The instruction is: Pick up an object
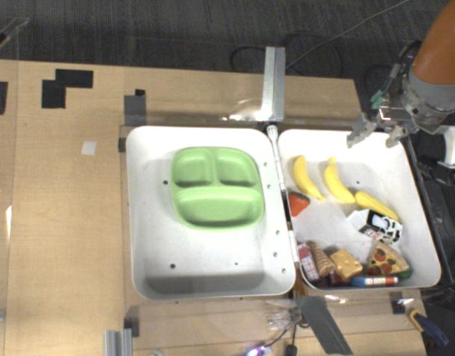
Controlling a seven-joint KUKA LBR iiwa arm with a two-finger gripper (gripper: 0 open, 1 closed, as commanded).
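1. Hovering at the right bin's (424,228) far right corner, the gripper (376,136) hangs spread and empty.
2. The nearest banana (337,182) lies nearer the camera, leftward, its long axis slanting.

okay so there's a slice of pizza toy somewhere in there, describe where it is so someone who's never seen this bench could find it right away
Look at the right-hand white bin, the one crowded with toy food, and go to its near right corner. The pizza slice lies there, just below a small black-and-white item and above a red marker. It is the only triangular piece, tan with red spots, unlike the plain yellow bananas further back.
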